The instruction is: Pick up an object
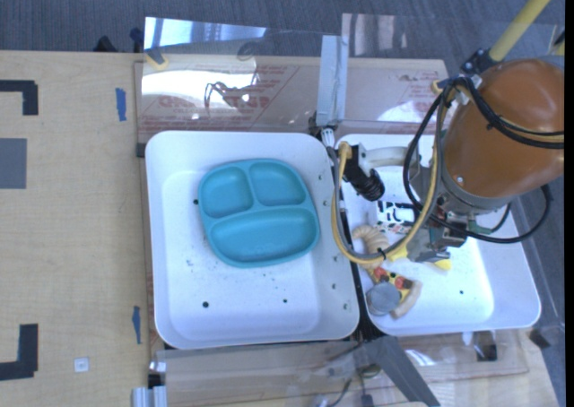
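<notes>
blue divided plate (258, 212) | flat | left bin (170, 217), centre

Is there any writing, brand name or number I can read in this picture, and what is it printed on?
Nothing here can be read for certain.
Reddish print on the clear plastic panel behind the left white bin: blurred by glare, illegible.
Reddish print on the clear plastic panel behind the right white bin: too faint and small.
Dark marks on the floor of the right white bin: partly hidden by cables, illegible.
The teal divided plate bears no text.

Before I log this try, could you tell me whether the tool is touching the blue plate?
Apart: the camera view shows the tool over the right bin, the blue plate alone in the left.
</notes>
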Motion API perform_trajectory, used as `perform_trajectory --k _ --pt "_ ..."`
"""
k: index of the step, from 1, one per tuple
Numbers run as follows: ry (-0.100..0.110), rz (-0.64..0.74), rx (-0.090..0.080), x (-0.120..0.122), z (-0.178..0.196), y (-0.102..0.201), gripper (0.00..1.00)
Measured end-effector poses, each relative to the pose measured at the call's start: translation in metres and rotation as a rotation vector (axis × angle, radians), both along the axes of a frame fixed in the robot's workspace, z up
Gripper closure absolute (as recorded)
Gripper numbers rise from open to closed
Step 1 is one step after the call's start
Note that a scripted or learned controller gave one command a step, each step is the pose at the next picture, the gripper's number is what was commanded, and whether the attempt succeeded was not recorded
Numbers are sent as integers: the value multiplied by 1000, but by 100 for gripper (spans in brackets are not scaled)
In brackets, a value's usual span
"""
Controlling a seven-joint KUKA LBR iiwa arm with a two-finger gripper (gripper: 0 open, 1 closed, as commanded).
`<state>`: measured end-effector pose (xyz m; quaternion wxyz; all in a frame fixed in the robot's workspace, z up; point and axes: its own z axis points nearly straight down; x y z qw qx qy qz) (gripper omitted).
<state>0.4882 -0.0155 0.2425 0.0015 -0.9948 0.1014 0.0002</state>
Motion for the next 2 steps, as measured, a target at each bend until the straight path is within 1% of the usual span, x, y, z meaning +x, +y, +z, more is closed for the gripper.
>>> perform_trajectory --k 1,2 --pt "2 -4 3 1 9 1 100" --pt "6 -315 -2 3 -13 26 100"
